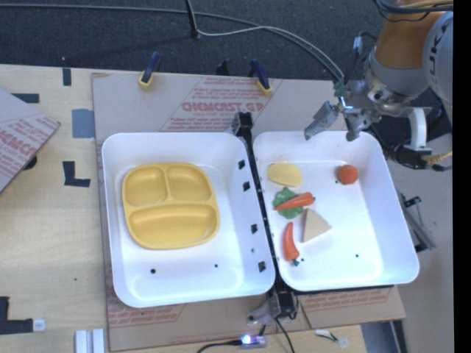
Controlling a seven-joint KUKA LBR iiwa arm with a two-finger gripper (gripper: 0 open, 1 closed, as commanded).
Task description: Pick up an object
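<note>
**Bench with two bins, seen from above**

We list a left bin [118, 271] holding a yellow divided plate [171, 204]. The right bin [390, 248] holds a pale yellow piece [284, 173], a red ball [347, 173], a carrot [296, 201] lying across a green piece [285, 203], a cream wedge [315, 225] and a red pepper [291, 243] just beside it. We note the gripper [335, 123] over the right bin's far edge, fingers spread with nothing between them. Two blue clamps [150, 70] sit on the cardboard sheet [213, 105] behind.
</note>
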